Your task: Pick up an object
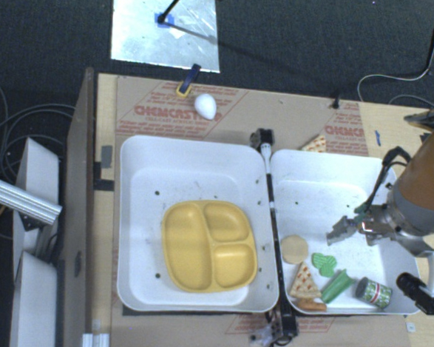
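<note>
We see claw (pixel 344 228) poised over right bin (pixel 328 169), nothing between fingers (open or shut, we cannot tell). Candidates cluster at bin's near edge: cookie (pixel 295 249), pizza slice (pixel 303 280), green toys (pixel 330 272), can (pixel 373 292). Yellow tray (pixel 208 244) occupies left bin (pixel 151 164).

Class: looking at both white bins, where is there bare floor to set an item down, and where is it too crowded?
Left bin: bare strip along its far wall, beyond the yellow divided plate. Right bin: bare far half, between the divider and the tool. Crowded: its near edge, with the round cookie, pizza slice, green pieces and can.
</note>
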